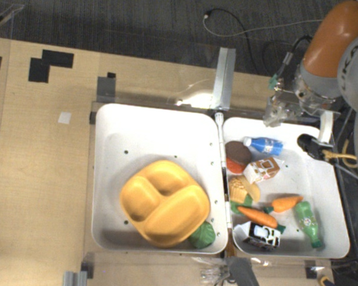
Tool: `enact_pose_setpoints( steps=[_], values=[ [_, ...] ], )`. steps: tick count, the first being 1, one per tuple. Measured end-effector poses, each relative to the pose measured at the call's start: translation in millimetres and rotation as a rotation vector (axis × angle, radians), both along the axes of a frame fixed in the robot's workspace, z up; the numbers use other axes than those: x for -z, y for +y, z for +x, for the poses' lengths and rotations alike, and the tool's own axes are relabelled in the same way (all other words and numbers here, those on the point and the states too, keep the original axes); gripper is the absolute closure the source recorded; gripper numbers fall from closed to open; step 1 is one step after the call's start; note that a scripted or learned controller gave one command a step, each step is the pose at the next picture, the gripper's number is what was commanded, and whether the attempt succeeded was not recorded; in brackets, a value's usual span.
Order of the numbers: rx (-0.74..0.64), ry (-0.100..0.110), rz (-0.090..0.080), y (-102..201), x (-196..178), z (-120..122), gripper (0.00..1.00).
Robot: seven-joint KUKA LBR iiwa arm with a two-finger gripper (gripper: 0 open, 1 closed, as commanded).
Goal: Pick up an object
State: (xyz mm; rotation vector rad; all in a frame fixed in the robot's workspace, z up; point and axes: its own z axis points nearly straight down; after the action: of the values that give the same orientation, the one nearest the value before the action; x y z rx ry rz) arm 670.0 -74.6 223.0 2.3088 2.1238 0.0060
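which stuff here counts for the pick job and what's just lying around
For the job: gripper above the right bin; in the bin, blue bottle, brown ball, carton, two carrots, green bottle, black-and-white toy.

Lying about: left bin, yellow tray, green thing, cable.

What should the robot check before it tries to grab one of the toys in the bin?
1. Tool above the toy bin: not ok, it sits over the back rim of the right bin.
2. Tool free of toys: ok, nothing visible in it.
3. Easy target nearby: ok, the blue bottle lies apart near the back.
4. Green bottle has room around it: ok, it lies alone by the right wall.
5. Carrots separated: not ok, they crowd the other toys.
6. Left bin useful: cannot tell, a yellow divided dish covers much of it.
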Motion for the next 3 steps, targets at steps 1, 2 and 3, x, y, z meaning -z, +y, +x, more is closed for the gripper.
enact_pose_setpoints(
  steps=[1, 2, 3],
  values=[
    [-0.008, -0.006, -0.001, 2.0, -12.5, 1.7, 1.00],
    [-0.253, 0.000, 0.000, 41.3, 16.6, 0.1, 1.00],
    [-0.254, -0.001, 0.000, 41.3, 16.5, 0.1, 0.00]
  ],
)
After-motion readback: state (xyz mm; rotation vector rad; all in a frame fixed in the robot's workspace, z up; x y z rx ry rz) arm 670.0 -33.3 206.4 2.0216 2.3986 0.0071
